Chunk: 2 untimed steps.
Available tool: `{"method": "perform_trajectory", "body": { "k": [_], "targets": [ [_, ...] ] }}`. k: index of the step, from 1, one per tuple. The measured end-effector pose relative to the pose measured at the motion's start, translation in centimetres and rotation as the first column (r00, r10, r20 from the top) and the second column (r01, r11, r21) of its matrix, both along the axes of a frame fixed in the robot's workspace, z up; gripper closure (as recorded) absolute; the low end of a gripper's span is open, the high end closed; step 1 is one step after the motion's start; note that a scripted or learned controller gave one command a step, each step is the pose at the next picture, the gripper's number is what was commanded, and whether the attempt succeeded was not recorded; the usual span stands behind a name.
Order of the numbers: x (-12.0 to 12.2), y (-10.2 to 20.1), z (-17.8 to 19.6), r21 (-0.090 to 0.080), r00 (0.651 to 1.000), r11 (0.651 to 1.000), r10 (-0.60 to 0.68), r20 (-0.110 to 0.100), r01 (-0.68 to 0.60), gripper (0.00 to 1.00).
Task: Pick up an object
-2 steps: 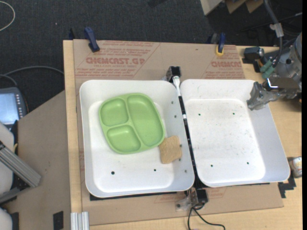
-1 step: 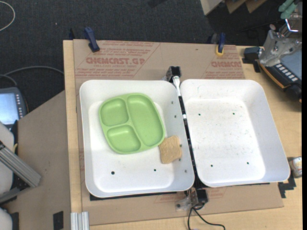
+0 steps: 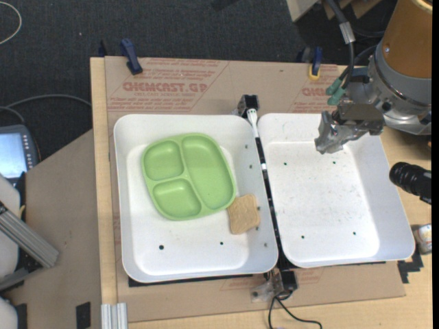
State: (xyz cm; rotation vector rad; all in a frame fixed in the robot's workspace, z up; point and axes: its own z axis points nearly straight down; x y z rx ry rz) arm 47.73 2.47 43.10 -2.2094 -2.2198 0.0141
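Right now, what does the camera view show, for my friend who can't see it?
The robot's hand hovers over the far edge of the right white bin. In the left white bin, a green divided plate lies beside a small tan sponge.

Robotics lab, clamped cardboard bench (image 3: 171, 81), loose cables (image 3: 288, 314), white bins (image 3: 130, 245)

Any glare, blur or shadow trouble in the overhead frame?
Camera view: lighting is even and soft; the left bin and right bin are bright white without blown-out glare. The green tray and tan sponge look sharp. The tool is slightly soft and casts a faint shadow on the right bin.
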Motion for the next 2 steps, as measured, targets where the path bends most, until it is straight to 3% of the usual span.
{"method": "perform_trajectory", "body": {
  "k": [1,2],
  "targets": [
    [0.1,3.4,-8.1,0.0,1.0,1.0,-0.002,0.004,0.002,1.0],
    [0.3,4.0,-3.3,0.001,1.0,1.0,-0.003,0.02,0.003,1.0]
  ]
}}
